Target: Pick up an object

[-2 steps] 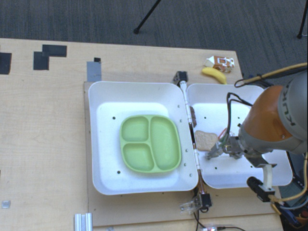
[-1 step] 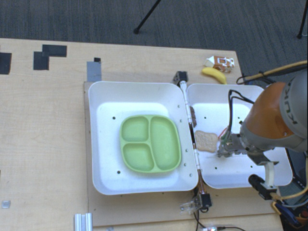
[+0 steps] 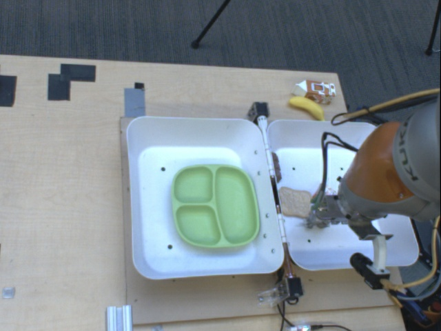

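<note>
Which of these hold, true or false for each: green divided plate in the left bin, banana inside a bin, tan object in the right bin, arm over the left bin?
1. The green three-compartment plastic plate lies in the left white bin. True.
2. The yellow banana lies inside a bin. False: it rests on the wooden bench, beyond the bins.
3. A flat tan object lies in the right white bin. True.
4. The grey and orange arm hangs over the left bin. False: it is over the right bin, its gripper beside the tan object.

banana, small carton on bench
</note>
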`<state>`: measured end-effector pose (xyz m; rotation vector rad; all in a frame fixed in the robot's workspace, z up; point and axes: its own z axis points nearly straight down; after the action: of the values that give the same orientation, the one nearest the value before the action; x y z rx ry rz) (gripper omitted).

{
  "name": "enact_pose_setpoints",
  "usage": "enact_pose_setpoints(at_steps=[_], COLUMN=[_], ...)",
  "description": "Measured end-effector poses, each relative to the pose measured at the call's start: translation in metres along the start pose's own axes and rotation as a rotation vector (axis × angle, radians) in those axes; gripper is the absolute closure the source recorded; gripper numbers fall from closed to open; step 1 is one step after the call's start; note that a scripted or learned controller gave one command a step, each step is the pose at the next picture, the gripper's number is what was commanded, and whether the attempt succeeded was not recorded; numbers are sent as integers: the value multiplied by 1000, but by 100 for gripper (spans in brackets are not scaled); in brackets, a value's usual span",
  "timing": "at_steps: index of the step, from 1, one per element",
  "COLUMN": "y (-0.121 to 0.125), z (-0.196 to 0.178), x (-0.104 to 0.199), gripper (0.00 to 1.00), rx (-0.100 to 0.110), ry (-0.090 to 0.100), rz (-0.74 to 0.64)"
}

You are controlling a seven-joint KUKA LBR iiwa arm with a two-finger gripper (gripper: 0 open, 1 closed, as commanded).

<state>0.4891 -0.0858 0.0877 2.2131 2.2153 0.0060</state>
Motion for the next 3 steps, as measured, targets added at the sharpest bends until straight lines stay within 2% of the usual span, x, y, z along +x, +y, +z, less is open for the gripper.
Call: enact_pose_setpoints(at_steps=[1,2,3], y=[0,34,34], z=[-98,-97,-96], x=[128,42,43], gripper=[100,100,0], rx=[5,8,8], ry=[9,3,4], rz=[-7,-2,-4])
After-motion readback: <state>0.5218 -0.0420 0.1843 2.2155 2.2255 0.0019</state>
